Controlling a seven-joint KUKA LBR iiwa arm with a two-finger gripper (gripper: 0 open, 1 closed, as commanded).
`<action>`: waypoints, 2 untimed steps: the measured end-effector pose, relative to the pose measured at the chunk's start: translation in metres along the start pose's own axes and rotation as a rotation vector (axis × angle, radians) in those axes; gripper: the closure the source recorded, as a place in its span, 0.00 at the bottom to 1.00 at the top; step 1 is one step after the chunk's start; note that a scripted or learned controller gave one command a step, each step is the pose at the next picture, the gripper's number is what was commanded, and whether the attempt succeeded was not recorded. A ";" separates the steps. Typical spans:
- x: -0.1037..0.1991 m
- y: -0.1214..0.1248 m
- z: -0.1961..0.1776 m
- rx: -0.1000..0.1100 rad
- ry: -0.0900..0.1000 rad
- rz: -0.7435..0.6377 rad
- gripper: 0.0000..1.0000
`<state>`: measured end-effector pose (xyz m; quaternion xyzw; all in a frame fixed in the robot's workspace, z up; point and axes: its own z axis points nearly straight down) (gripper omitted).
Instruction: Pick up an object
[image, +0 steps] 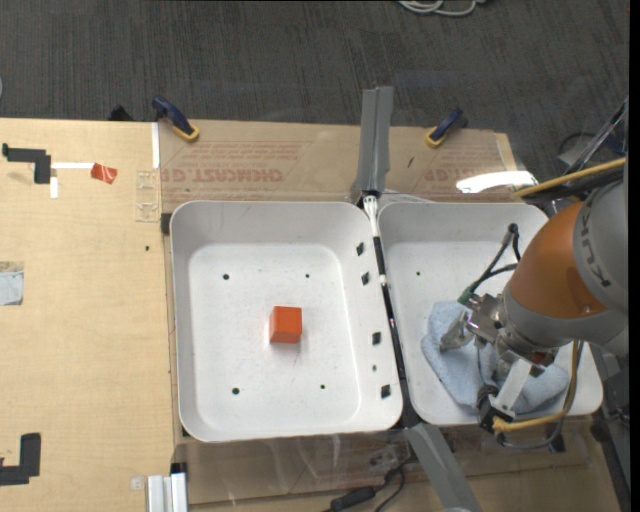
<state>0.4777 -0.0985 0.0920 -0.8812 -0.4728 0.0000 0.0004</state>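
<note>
- Down in the right bin (430, 240), the pincer (487, 372) sat over a crumpled blue cloth (448, 352); its opening couldn't be told.
- Well left of it, an orange block (286, 324) lay in the left bin (200, 300).

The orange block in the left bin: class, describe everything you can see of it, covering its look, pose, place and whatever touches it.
The orange block is a small, solid-looking cube, orange-red all over, with flat faces and crisp edges; its material cannot be told. It sits flat on the floor of the left bin, slightly left of the middle, square to the bin's walls and casting a faint shadow. Nothing but the bin floor touches it. The gripper is apart from it, in the right bin, over a pale blue cloth.
</note>
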 end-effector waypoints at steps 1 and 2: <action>0.004 0.010 -0.061 0.001 -0.001 -0.362 0.00; 0.000 0.000 0.000 0.000 -0.001 -0.386 0.00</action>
